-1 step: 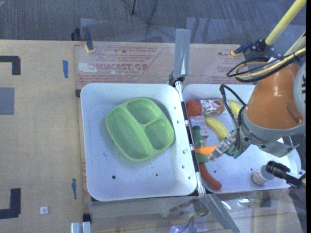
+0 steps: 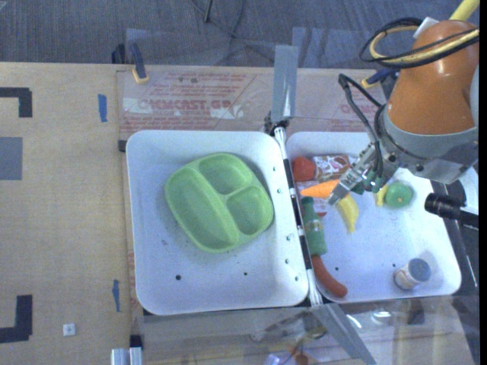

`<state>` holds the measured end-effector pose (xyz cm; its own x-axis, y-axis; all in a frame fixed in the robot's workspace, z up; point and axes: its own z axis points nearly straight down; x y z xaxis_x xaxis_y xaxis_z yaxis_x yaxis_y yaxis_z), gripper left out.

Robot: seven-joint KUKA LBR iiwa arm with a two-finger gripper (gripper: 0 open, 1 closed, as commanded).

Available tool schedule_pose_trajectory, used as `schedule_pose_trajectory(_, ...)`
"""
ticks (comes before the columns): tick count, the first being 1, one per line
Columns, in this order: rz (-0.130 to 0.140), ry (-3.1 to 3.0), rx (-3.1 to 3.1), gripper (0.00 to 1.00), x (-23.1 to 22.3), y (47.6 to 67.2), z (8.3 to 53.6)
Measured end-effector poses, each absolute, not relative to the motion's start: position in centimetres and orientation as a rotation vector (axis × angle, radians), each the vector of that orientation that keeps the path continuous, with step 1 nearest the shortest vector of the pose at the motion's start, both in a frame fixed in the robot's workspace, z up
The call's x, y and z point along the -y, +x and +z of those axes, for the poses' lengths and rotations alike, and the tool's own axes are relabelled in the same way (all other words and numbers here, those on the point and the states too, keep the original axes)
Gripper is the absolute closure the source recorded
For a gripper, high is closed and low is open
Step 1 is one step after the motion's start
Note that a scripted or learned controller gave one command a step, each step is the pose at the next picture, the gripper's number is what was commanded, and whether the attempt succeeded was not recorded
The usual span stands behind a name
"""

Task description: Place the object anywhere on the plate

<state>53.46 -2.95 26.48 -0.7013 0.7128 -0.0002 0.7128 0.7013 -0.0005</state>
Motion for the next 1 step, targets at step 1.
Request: schedule_pose_trajectory(1,-0.001,-1.03,2.971,1.0,-6.44,57.91,24.89)
